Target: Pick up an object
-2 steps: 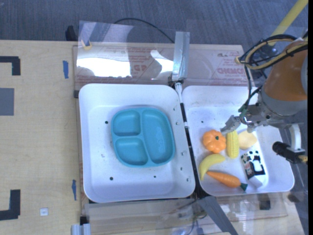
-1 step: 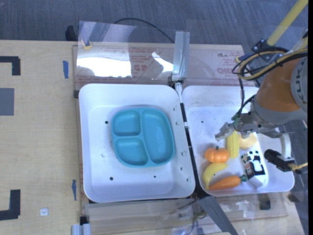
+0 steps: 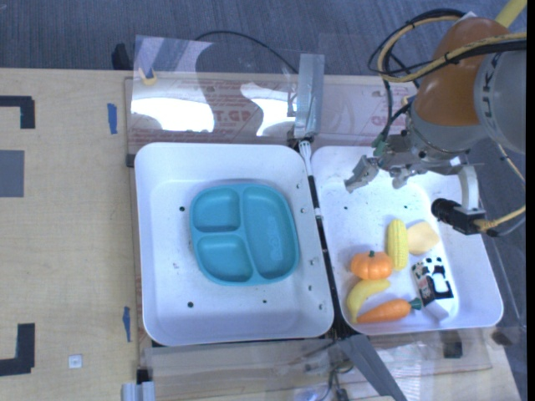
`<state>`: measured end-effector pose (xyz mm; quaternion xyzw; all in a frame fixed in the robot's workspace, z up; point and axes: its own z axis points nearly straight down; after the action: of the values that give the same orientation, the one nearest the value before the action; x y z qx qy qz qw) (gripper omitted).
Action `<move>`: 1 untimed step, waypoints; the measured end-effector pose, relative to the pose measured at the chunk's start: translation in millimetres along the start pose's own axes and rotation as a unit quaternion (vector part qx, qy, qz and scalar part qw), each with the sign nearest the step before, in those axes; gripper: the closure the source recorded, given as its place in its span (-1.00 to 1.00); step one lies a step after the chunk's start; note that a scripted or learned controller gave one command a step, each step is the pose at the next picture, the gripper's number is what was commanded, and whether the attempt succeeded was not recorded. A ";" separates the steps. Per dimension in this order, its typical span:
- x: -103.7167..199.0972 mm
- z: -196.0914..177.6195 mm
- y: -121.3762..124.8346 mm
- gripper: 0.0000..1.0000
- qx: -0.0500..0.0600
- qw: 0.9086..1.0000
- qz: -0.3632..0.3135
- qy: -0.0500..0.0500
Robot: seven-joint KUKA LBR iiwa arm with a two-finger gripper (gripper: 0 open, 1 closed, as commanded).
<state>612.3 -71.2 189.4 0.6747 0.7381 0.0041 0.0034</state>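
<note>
Carrot (image 3: 385, 311) sits at the near edge of the right bin (image 3: 478, 309), with a banana (image 3: 364, 294) touching it and a small pumpkin (image 3: 371, 265) just behind. Corn cob (image 3: 398, 242) stands beside a pale yellow piece (image 3: 422, 237); a black-and-white item (image 3: 435, 282) lies near the bin's near right corner. All of it is clustered in the near half of that bin.

Hand (image 3: 380, 174) hovers over the far half of the right bin, above bare floor, well apart from the cluster. Fingers look spread, nothing between them, so it's released.

Step, as I read it: approach, no grasp yet. Next move calls for travel toward the near side, then a descent onto one item. Corn or the pumpkin look like the closest candidates.

Risk: the items are packed together, some touching, so fingers could land on a neighbour or push the pile.

Left bin (image 3: 159, 174) holds a blue divided tray (image 3: 245, 232), not in the way. Cables (image 3: 401, 36) loop above the arm, clear of the bins.
</note>
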 end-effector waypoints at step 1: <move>39.3 4.9 4.3 -1.00 0.004 0.999 0.046 0.000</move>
<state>613.1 -31.6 184.6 0.7083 0.7059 0.0013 0.0010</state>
